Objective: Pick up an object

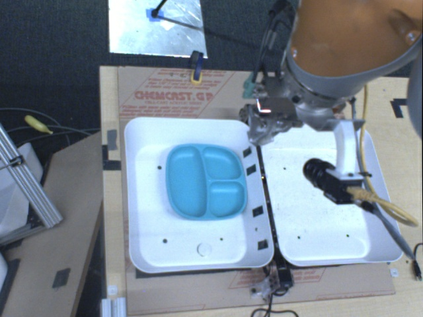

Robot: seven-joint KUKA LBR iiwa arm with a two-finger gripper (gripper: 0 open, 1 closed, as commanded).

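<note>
The gripper [262, 132] hangs low over the far end of the seam where the two bins meet, under the bulky grey and orange wrist. Its body hides the tips from this angle, so whether it is parted or closed cannot be told, and nothing is seen in its grasp. Just to its left and nearer the camera lies the one thing on offer, a blue divided plate [205, 180]. It sits flat and open side up in the middle of the left bin [149, 243], with its near-right edge close to that bin's inner wall but apparently not touching it. The plate has one long compartment on its left and two smaller ones on its right, parted by raised ribs. It looks like moulded plastic, so probably light, stiff and fairly slick (not fragile, but apt to skate on the smooth white floor if nudged sideways). Its broad flat face gives a pinch nothing to close on. The likelier holds are the outer rim at the far-right corner, nearest the gripper, or a rib between compartments, taken straight down. The right bin [330, 243] lies beyond, both bins resting on a lettered cardboard sheet [172, 94].
</note>
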